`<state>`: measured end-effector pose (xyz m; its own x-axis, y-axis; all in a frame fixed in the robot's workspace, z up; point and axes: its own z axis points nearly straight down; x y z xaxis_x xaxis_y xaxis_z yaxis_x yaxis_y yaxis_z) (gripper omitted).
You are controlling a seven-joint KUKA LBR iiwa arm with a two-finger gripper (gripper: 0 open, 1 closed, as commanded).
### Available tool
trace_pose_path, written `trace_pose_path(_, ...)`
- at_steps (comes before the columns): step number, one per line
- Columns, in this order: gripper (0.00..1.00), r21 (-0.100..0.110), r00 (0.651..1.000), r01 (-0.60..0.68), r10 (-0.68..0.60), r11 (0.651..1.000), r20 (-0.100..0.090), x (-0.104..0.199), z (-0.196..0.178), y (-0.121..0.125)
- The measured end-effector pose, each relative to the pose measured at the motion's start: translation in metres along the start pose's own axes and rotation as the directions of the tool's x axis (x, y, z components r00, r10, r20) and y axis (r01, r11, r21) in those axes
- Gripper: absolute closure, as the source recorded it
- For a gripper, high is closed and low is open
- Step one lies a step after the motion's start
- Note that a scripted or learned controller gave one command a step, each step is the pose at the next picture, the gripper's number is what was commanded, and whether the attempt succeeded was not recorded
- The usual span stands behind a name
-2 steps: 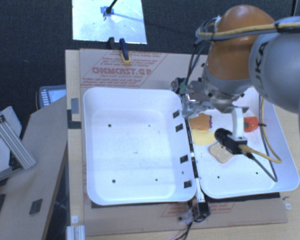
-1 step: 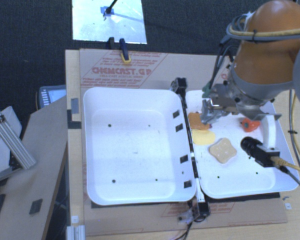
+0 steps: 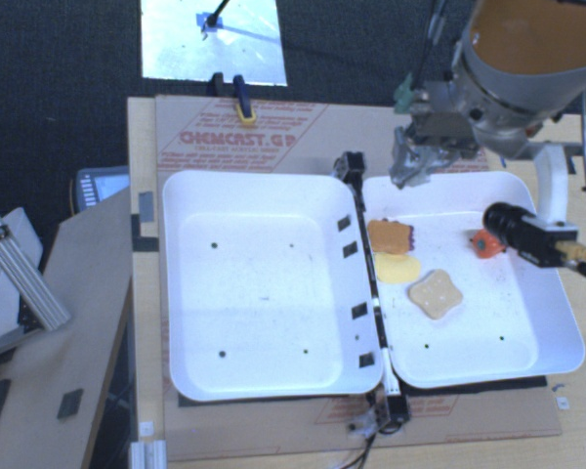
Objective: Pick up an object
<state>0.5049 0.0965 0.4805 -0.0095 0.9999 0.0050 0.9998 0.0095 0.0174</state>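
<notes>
Here, the gripper (image 3: 408,171) is hovering above the right bin's (image 3: 563,352) far rim; its grip state cannot be told.

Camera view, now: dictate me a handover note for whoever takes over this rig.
Gripper: hovers above the back rim of the right white bin; nothing seen in it.
Things, all in that bin: orange square block, flat yellow oval, tan toast-shaped piece, small orange-red piece.
Done: nothing lifted yet.
Left: descend on one, grasp, lift.
</notes>
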Motion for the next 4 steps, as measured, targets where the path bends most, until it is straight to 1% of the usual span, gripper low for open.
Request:
trace_pose_path(1, 1.00, 0.010, 1.000, 0.004, -0.004, 1.000, 0.000, 0.083, -0.051, -0.006)
trace_pose_path(2, 1.00, 0.018, 1.000, -0.001, 0.001, 1.000, 0.004, 0.141, -0.027, 0.048)
trace_pose_path(3, 1.00, 0.011, 1.000, -0.009, 0.009, 1.000, 0.003, 0.137, -0.054, 0.074)
trace_pose_path(4, 1.00, 0.018, 1.000, -0.014, 0.014, 1.000, 0.005, 0.060, -0.034, 0.009)
